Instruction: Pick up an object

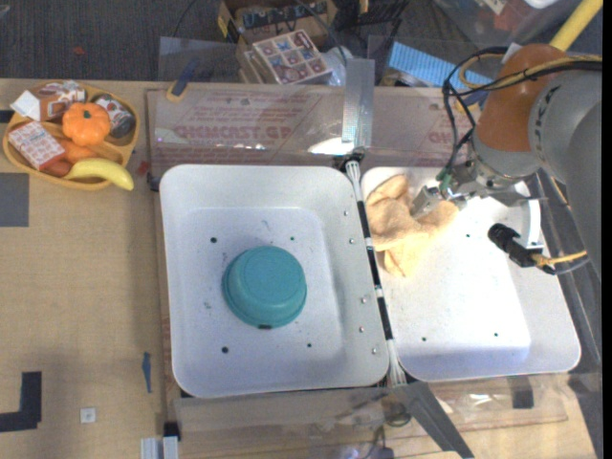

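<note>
Nothing lifted yet, as far as this view shows: the arm (535,113) is in from the right w/ its orange band above the wrist, and the gripper (432,195) is low over the back-left part of the right bin (497,342), right at the pale yellow cloth (402,226). The cloth is bunched in that bin's far left corner, against the divider (368,247) between the two bins, one tail trailing toward the camera. The gripper tip sits on or just over the cloth's right edge, but touching vs. hovering can't be told from this slant, and it can't be told whether the gripper is open or closed, so no grasp can be claimed. Judging by the pose, this is approach or grasp stage: descent looks about done, while closing, lifting and clearing the bin are all left. The cloth lies flat on the bin floor, no part raised, which fits "not picked up yet". Other candidate: the teal bowl (265,286), upside down near the middle of the left bin (191,352), well apart from the gripper and across the divider. Off the bins, at the bench's far-left corner, a yellow dish (19,151) of toy food w/ a banana (100,171) and an orange pumpkin (86,123), out of play for now. Likely target, as a guess: the cloth, being right under the tool.
</note>
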